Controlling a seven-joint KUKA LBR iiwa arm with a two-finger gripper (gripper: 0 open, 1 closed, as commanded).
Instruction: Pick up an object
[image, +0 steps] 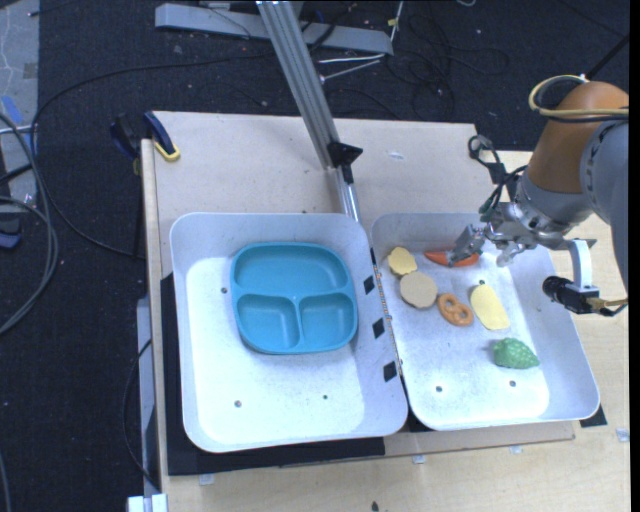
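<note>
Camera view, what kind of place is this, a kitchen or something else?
Most likely a robotics lab, not a kitchen: a robot arm reaches over two white bins, the food looks like toy pieces, and loose cables run across the dark floor.

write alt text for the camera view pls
The robot's hand hangs over the right bin, beside an orange-red piece among small food items. The left bin holds a blue divided tray.
</note>
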